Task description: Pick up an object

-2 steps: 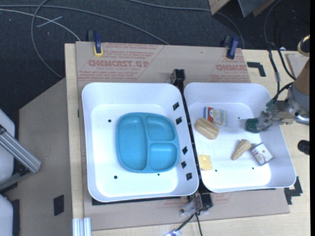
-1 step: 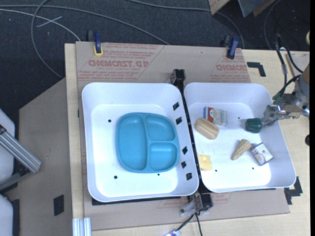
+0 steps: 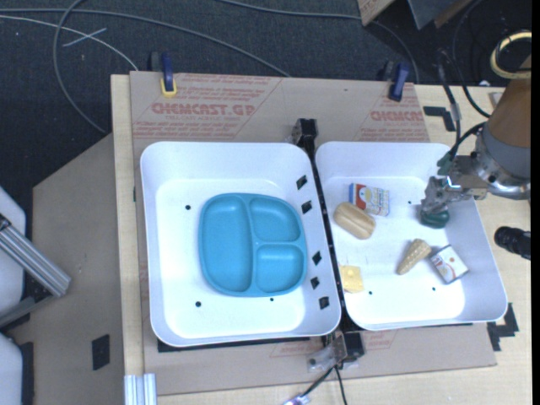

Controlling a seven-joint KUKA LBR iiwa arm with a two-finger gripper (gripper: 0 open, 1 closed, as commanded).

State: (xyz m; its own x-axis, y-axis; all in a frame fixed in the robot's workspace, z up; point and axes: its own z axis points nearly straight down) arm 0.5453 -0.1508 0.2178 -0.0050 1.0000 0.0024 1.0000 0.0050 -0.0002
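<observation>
The gripper (image 3: 436, 202) hangs low over the upper right part of the right bin (image 3: 472, 306), its metal fingers (image 3: 433, 194) pointing down onto a small dark green object (image 3: 435, 218) that lies on the bin floor. The fingertips appear to touch or straddle that green piece, but the fingers are small and merge with it, so I cannot tell whether they are apart or closed, nor whether the piece sits between them. Most of the green object is covered by the gripper, and its shape is hard to make out. The arm (image 3: 510, 133) is cut off at the right edge. Elsewhere in the same bin lie a small white carton with blue and red print (image 3: 369, 198), a tan bread roll (image 3: 354, 220), a yellow cheese-like wedge (image 3: 352, 278), a beige cone (image 3: 413, 256) and a small white packet (image 3: 448, 264) just beside it. The left bin (image 3: 169, 310) bears a blue divided plate (image 3: 251, 244).
</observation>
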